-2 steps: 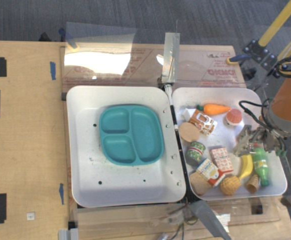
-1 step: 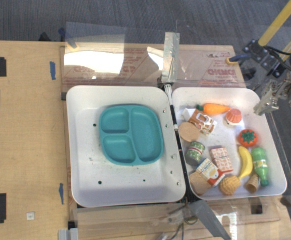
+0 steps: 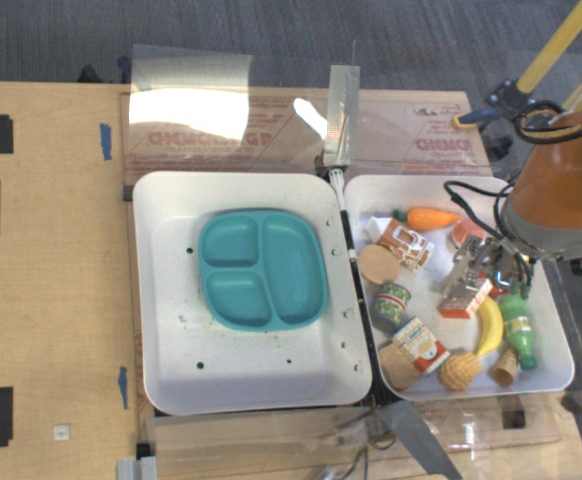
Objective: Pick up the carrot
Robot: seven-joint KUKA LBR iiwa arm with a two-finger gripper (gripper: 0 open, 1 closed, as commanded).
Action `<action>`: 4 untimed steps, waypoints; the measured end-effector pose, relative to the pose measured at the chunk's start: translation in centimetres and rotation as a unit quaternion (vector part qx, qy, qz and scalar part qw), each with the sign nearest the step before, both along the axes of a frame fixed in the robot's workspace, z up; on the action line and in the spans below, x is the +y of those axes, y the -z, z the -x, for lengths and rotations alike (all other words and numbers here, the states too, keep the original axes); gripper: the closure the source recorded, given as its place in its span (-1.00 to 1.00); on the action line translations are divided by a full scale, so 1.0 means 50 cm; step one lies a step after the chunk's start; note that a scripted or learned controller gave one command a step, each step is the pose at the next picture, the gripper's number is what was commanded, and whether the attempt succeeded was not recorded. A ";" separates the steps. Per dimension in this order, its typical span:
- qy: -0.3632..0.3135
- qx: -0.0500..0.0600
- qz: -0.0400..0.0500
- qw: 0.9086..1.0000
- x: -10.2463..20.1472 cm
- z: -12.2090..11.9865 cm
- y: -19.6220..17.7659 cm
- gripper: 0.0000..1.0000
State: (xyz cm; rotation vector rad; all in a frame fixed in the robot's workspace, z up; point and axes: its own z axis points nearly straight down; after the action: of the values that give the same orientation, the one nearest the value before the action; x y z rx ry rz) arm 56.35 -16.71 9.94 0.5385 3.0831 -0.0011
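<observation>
A: Right, what's in each bin?

B: Left bin [image 3: 161, 368] holds one teal divided plate [image 3: 264, 269], three compartments, sitting about centre. Right bin [image 3: 561, 353] is crowded: carrot [image 3: 432, 218] at the far edge, lying flat, green end to the left. Just below it a small carton [image 3: 406, 247], a tan round disc [image 3: 378, 264], a green-labelled can [image 3: 392, 304]. Near edge has a second carton [image 3: 420, 345], a waffle-textured piece [image 3: 460, 370], a banana [image 3: 488, 327], a green bottle [image 3: 518, 330] and what looks like a small cone [image 3: 504, 367].

A: Tool?

B: Tool [image 3: 468, 280] is down in the right bin, over a red-and-white item [image 3: 458, 308], below and right of the carrot and apart from it. Metal parts blur together, so I cannot tell how far it's open or whether it has hold of anything.

A: Room to move?

B: Carrot is near the far wall, with some bare white floor to its left and right. Bins touch at the middle divider. Clear plastic sheets [image 3: 191, 108] stand behind both bins on the table [image 3: 41, 298].

A: Anything hidden?

B: Arm [image 3: 556, 193] with orange band covers the bin's right far corner. A reddish item [image 3: 466, 233] next to the carrot is partly behind the cables; can't identify it.
</observation>
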 end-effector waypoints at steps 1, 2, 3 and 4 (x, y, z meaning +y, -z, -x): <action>0.149 0.004 -0.003 0.989 -0.033 0.165 0.016 1.00; 0.123 -0.002 -0.001 0.992 -0.026 -0.003 0.018 1.00; 0.154 -0.001 -0.001 0.988 -0.114 -0.139 -0.144 1.00; 0.240 0.006 -0.003 0.971 -0.041 -0.045 -0.007 1.00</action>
State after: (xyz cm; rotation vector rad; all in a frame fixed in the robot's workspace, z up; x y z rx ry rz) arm 58.62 -18.75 10.30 1.2674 2.8768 0.0012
